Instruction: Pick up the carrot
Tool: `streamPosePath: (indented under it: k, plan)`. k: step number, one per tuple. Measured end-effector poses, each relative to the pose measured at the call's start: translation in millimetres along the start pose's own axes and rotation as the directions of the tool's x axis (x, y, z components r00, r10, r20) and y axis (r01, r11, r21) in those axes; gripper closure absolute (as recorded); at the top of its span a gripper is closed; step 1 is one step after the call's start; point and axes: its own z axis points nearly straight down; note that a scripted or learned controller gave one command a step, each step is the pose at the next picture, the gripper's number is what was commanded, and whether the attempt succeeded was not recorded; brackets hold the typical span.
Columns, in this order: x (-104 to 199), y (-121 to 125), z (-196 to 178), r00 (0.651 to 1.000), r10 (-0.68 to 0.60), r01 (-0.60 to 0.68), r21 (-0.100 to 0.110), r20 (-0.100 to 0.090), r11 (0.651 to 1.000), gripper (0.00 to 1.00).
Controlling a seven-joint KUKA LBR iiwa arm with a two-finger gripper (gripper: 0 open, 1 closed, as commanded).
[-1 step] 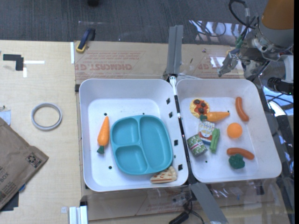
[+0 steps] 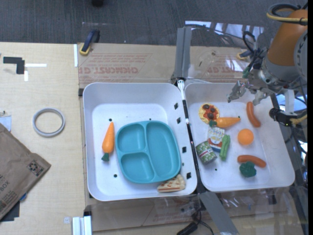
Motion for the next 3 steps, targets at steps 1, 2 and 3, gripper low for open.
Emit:
streamPosePath:
  k: [1,2,3]
  plan:
    - [26,-56,57,0.998,-0.070,0.070,-0.001,-0.001,0.998,0.00]
    - [-25,-79,57,0.999,-0.034,0.034,-0.001,-0.001,0.999,0.00]
    - [-2,-122,58,0.987,-0.158,0.158,-0.001,-0.002,0.987,0.00]
